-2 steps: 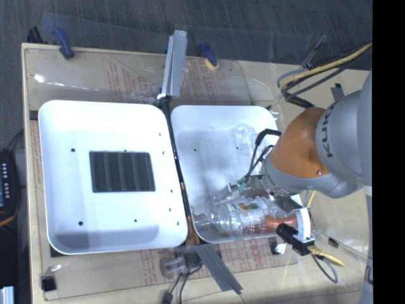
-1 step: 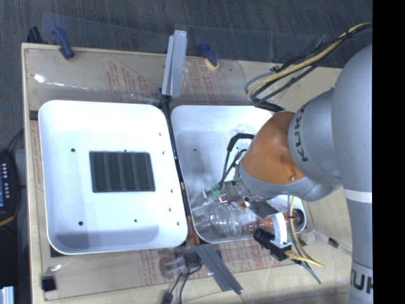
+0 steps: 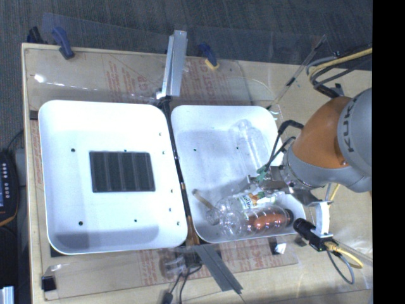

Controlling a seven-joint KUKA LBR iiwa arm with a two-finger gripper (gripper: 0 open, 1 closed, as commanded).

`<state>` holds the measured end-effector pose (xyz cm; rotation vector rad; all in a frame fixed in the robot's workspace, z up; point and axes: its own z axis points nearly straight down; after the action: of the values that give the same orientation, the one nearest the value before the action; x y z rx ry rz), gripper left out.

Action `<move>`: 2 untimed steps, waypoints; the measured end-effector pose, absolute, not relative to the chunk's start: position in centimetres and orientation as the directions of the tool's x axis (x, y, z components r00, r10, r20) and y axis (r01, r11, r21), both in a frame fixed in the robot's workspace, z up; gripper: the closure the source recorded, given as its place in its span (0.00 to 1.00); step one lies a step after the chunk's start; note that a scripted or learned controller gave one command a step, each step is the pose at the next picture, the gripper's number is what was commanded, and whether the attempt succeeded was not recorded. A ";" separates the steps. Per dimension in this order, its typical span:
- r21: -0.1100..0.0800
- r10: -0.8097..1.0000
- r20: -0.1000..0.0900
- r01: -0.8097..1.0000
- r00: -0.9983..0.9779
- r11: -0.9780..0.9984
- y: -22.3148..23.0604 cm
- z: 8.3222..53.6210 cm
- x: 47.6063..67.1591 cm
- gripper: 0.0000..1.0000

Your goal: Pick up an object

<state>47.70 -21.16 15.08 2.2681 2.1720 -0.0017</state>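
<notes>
Lying in the right bin's near corner, the clear bottles look light, slick and crushable, best pinched across the body; whether the gripper is parted, I cannot tell.

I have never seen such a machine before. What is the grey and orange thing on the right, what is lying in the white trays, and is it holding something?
It is a robot arm, seen by one camera above the bench looking down at a slant. Its gripper reaches into the right shallow white bin. That bin holds clear plastic bottles and a brown cylindrical container, crowded in its lower corner. The left white bin has a dark ribbed rectangle on its floor. I cannot tell whether the gripper holds anything.
</notes>
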 end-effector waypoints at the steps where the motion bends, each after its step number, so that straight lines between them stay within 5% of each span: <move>1: 0.000 0.999 -0.002 0.999 0.043 -0.043 -21.2 15.1 47.7 0.00; 2: 0.000 0.999 -0.002 0.999 0.043 -0.043 -21.1 15.1 47.7 0.00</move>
<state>47.70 -21.15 15.08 2.2682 2.1720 -0.0015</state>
